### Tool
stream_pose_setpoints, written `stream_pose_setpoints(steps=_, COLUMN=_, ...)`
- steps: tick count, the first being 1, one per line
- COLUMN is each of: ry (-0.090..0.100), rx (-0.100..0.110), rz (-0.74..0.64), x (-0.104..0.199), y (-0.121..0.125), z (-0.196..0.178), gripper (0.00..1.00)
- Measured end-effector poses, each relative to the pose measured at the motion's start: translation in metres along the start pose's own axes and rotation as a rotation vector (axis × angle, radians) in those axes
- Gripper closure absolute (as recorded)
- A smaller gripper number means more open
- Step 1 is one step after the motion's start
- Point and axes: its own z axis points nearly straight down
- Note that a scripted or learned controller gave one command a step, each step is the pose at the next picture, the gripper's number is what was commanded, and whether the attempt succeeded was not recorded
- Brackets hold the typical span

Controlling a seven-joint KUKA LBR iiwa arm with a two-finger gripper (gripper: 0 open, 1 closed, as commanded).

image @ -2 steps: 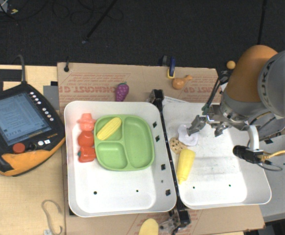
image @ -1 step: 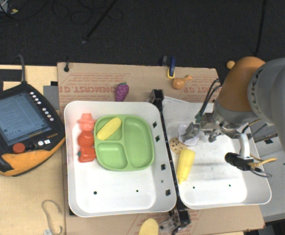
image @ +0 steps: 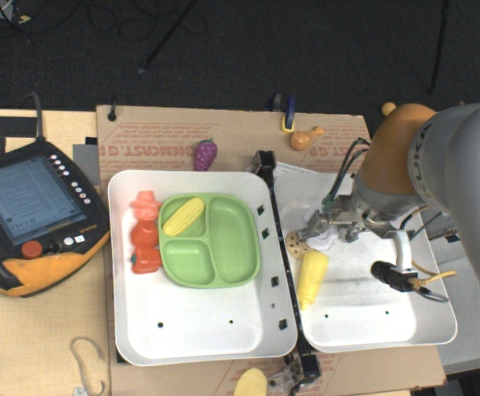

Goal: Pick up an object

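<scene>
While the tool (image: pixel 327 229) hangs just above the yellow bottle (image: pixel 310 277), grip state unclear, it could clip the bin wall (image: pixel 283 246)

Claw (image: pixel 327 231) tips blurred; yellow object (image: pixel 251 382) cut by bottom edge.

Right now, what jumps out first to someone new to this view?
The bright green divided plate in the left bin, with a yellow corn cob in its upper-left compartment and a red figure beside it. Then the grey-and-orange arm over the right bin, near a yellow bottle.
</scene>
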Motion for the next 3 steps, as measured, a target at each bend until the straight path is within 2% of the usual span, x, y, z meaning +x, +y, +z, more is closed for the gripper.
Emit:
stream_pose_setpoints(steps=1, ry=0.004, rx=-0.009, rz=0.004, x=-0.001, y=0.003, z=-0.017, gripper=1.0)
stream_pose_setpoints(steps=2, ry=-0.001, rx=-0.001, rz=0.006, x=-0.004, y=-0.003, z=-0.063, gripper=1.0)
stream_pose_setpoints(steps=3, ry=-0.002, rx=-0.002, rz=0.01, x=-0.014, y=-0.003, z=-0.124, gripper=1.0)
